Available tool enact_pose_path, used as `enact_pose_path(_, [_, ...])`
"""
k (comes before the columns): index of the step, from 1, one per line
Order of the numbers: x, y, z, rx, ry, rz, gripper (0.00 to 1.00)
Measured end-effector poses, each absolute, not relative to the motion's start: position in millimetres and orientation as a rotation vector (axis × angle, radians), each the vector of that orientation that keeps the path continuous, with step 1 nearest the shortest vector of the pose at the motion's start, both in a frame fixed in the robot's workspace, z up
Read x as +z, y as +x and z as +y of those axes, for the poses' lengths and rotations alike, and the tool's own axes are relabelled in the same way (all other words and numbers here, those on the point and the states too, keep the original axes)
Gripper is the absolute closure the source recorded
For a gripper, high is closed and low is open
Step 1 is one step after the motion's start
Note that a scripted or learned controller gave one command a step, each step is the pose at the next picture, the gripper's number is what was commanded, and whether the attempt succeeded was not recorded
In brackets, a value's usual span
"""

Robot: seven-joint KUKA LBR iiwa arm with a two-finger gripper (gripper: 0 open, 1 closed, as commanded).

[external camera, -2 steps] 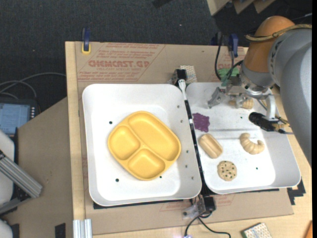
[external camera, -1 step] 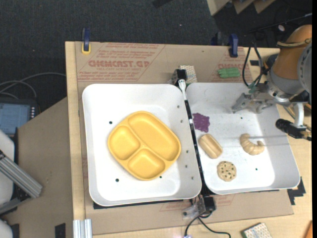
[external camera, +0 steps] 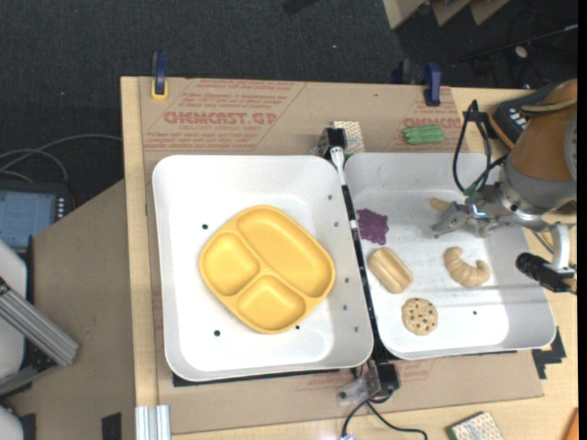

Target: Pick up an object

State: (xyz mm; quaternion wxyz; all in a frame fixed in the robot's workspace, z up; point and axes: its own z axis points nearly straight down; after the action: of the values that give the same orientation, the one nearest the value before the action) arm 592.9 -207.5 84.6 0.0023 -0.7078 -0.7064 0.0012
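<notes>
In the right bin [external camera: 514,333] lie a purple piece [external camera: 372,225], a tan bread roll [external camera: 389,269], a round cookie [external camera: 419,316] and a croissant [external camera: 467,267]. My gripper [external camera: 448,218] reaches in from the right and hangs over the bin's upper middle, above and left of the croissant. Its two tan fingers [external camera: 447,228] are spread apart with nothing between them. The left bin [external camera: 174,246] holds a yellow divided plate [external camera: 265,268].
The grey arm with its orange band [external camera: 541,145] covers the bench's right side, with black cables beside it. A green item [external camera: 425,135] lies on the cardboard behind the right bin. Clamps hold the board's far edge.
</notes>
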Motion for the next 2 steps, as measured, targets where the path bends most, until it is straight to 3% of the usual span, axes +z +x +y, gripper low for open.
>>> enact_pose_path(1, [85, 551.5, -209, 0.003, -2.221, -2.216, 0.00])
enact_pose_path(2, [95, 554.5, -208, -0.003, -2.223, -2.221, 1.00])
